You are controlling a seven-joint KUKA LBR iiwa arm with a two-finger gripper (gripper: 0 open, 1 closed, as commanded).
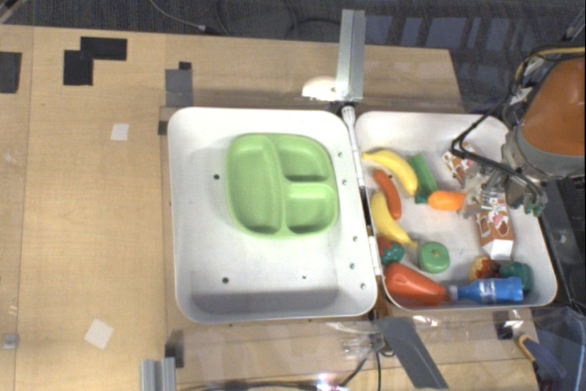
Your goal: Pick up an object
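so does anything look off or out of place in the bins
Nothing stands out. The green tray sits flat in the left bin, and the toy foods, such as the bananas, lie loose in the right bin. No spills or damage.

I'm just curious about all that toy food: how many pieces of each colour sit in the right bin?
Yellow bananas: 2
Red or orange pieces: 3
Green pieces: 3
Blue bottle: 1
Printed cartons: 2
Total: 11, small bits uncertain

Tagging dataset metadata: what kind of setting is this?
Likely a robotics lab pick-and-place cell: two white bins on a wooden bench, toy food such as a banana beside a green divided tray, and loose cables on grey carpet.
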